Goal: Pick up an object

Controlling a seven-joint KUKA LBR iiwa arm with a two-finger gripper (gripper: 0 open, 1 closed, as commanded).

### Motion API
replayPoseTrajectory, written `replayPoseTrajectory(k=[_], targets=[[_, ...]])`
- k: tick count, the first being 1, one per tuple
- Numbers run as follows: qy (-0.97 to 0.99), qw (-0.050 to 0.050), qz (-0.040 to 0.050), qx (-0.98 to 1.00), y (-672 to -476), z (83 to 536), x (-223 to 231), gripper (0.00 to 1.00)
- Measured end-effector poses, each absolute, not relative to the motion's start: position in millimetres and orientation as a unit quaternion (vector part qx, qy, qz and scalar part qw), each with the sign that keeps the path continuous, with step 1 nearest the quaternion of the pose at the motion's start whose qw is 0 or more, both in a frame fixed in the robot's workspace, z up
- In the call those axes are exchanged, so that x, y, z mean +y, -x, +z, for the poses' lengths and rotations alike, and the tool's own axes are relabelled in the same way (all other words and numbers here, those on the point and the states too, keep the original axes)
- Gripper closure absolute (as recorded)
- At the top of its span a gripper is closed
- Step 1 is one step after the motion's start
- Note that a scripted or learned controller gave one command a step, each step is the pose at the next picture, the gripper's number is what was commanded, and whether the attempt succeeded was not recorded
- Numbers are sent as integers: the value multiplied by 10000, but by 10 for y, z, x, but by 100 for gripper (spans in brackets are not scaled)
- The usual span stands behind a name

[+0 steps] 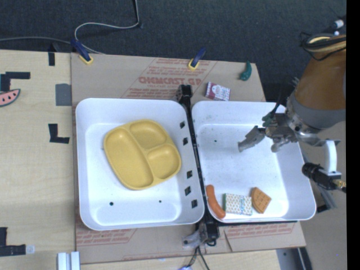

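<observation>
At the far left of the frame we see a bare wooden bench top point(34, 167) with black tape marks. Moving right, a sheet of cardboard point(140, 80) carries two white bins. The left bin point(90, 201) holds one yellow divided plate point(142, 153), lying flat near its middle. Above the seam between the bins sits a small red and white packet point(216, 91) on the cardboard, outside both bins.

In the right bin point(292, 204) we count three items, all along the lower edge: one orange sausage point(214, 201) by the lower left corner, one pale patterned packet point(238, 204) just beside it, and one brown cracker point(260, 200) touching the packet's right side.

The gripper point(260, 140) hangs over the right bin's upper middle, well apart from those three items, with nothing between it and them. Its two fingers point(247, 142) are spread and grip nothing. The arm point(320, 89) reaches in from the right edge, wrist pointing left.
</observation>
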State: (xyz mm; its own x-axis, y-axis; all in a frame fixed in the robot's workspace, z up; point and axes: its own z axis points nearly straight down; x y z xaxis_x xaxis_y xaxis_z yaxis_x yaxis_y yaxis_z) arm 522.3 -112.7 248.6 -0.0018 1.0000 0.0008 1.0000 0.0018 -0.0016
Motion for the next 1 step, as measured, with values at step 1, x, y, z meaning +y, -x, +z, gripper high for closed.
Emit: replayPoseTrajectory(k=[1], targets=[[7069,12,7,-7073,-4833,1975,-859,0]])
